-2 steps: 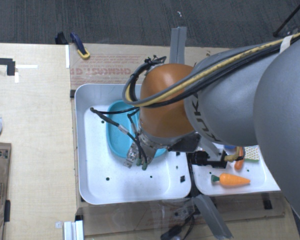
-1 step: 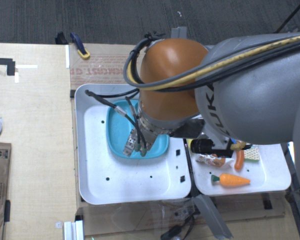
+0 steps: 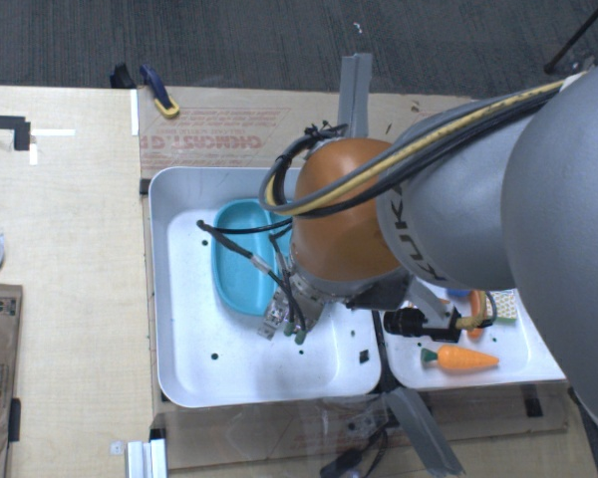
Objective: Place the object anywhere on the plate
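You're at the placing step, I judge: the gripper (image 3: 284, 319) hangs at the near edge of the shallow light-blue plastic plate (image 3: 237, 267). Its state I cannot tell. Next, confirm release over the plate.

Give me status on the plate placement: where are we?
Done: nothing visible yet; the blue plate in the left bin has no object showing on it. In hand: the gripper is down at the plate's near edge, but whether it carries anything can't be made out. Left: the toy carrot lies in the right bin, apart from the gripper, so a pick and placement seem outstanding.
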`<act>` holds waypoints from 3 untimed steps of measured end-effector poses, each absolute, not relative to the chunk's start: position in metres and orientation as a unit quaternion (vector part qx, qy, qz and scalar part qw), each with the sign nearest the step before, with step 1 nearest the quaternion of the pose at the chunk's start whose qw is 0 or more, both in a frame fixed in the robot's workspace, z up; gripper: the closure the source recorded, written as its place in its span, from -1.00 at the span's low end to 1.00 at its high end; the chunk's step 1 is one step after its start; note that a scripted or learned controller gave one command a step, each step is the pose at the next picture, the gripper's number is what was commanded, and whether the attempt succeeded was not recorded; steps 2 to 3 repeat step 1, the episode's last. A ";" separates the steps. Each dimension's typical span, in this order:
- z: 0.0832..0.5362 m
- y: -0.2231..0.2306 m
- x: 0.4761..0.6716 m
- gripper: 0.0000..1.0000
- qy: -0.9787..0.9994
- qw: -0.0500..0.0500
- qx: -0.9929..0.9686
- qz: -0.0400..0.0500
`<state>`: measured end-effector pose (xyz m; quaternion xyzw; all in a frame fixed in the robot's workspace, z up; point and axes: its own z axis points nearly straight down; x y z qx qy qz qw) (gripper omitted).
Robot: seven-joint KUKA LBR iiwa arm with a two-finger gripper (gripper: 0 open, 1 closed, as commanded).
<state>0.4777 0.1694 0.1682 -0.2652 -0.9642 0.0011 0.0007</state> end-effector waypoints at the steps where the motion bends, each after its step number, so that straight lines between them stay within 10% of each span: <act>1: 0.198 0.164 0.479 1.00 -0.994 -0.001 -0.111 0.000; 3: 0.198 0.164 0.479 1.00 -0.994 -0.001 -0.111 0.000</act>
